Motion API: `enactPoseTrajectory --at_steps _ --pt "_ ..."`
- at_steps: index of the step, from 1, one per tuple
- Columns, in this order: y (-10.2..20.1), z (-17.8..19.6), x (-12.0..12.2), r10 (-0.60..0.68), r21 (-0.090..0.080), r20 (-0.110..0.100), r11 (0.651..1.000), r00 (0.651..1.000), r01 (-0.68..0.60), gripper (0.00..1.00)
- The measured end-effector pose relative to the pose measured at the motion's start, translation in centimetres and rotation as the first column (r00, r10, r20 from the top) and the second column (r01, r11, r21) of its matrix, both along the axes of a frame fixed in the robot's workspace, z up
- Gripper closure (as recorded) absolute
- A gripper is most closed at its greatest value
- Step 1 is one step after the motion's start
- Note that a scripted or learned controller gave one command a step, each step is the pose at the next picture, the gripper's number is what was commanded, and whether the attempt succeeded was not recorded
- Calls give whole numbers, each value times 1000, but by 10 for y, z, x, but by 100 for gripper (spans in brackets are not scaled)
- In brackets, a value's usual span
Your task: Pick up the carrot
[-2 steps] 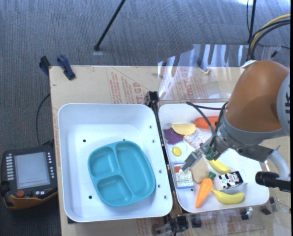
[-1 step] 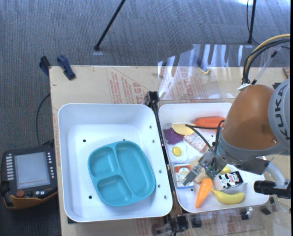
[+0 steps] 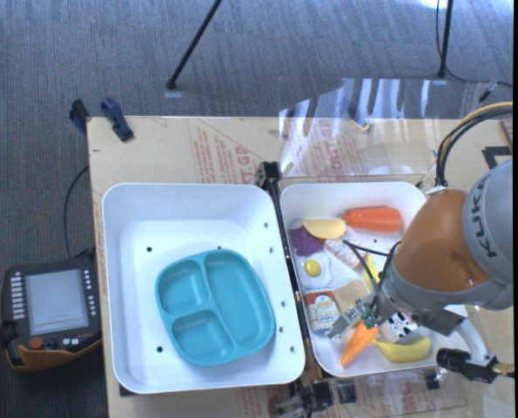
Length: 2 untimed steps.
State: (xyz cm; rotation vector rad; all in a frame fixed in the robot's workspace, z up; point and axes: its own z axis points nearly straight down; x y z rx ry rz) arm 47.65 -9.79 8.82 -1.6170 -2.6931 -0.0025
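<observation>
Left bin (image 3: 128, 233): open white floor on all sides of the blue divided plate (image 3: 215, 306), which is the sole obstruction there. Right bin (image 3: 346, 190): crowded. The carrot (image 3: 358, 344) lies near the front wall, hemmed by a banana (image 3: 404, 349) just beside it on the right and a small packet (image 3: 323, 310) to its left. The arm's orange band (image 3: 437, 242) overhangs the bin's right half. Free floor remains along the back wall, behind the orange-red item (image 3: 373, 219).

Hand (image 3: 363, 317) at carrot (image 3: 358, 345) — right bin (image 3: 346, 190).
</observation>
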Motion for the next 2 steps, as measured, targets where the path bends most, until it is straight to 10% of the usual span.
enactPoseTrajectory --at_steps 1,2 --pt "-2 10 1 -1 -2 2 1000 1000 1 100" --pt "91 102 2 115 2 6 993 993 -115 100"
